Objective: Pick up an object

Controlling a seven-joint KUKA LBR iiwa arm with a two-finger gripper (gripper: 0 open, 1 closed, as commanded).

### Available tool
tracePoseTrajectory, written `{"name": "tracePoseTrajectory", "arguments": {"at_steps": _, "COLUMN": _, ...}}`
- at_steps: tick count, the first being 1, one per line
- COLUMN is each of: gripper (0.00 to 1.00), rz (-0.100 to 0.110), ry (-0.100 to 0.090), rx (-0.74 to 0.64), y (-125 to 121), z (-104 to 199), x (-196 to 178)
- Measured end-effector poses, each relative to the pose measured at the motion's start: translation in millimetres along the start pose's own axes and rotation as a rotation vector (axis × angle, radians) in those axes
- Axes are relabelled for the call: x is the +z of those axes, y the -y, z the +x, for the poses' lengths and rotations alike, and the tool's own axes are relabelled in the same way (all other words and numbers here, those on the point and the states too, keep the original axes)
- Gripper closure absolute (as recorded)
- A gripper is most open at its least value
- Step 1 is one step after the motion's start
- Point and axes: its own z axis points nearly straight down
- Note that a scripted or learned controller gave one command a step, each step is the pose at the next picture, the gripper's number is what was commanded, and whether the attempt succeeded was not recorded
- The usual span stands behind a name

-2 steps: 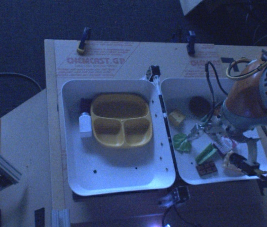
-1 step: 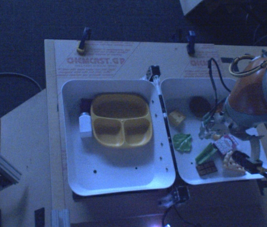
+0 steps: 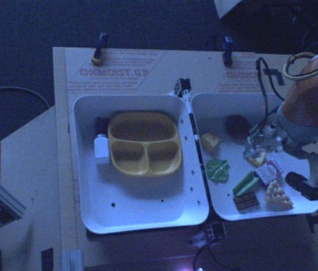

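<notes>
My gripper (image 3: 254, 149) hangs low over the middle of the right bin (image 3: 294, 210), at the end of the grey arm with its orange band (image 3: 308, 92). Just below its tip lies a small yellow item (image 3: 256, 159), partly covered by it. Around it in the bin are a dark round piece (image 3: 237, 126), a pale yellow chunk (image 3: 210, 141), a green leaf (image 3: 217, 169), a green block (image 3: 245, 183), a brown bar (image 3: 246, 200), a red and white packet (image 3: 268, 172) and a pizza slice (image 3: 278, 196). The light is dim and bluish.
The left bin (image 3: 85, 168) holds a yellow divided tray (image 3: 144, 143) with a small white bottle (image 3: 101, 149) at its left side. A black part (image 3: 301, 185) sticks out over the right bin's near right corner. Two clamps (image 3: 99, 47) grip the board's far edge.
</notes>
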Motion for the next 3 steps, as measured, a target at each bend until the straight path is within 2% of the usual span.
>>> {"name": "tracePoseTrajectory", "arguments": {"at_steps": 1, "gripper": 1.0, "rz": -0.003, "ry": 0.0, "rx": -0.002, "y": -8.0, "z": 2.7, "x": -61.9}}
{"name": "tracePoseTrajectory", "arguments": {"at_steps": 2, "gripper": 1.0, "rz": 0.0, "ry": 0.0, "rx": -0.001, "y": -9.2, "z": 2.7, "x": -81.7}}
{"name": "tracePoseTrajectory", "arguments": {"at_steps": 3, "gripper": 1.0, "rz": 0.0, "ry": -0.002, "rx": -0.005, "y": -37.5, "z": 50.5, "x": -91.5}}
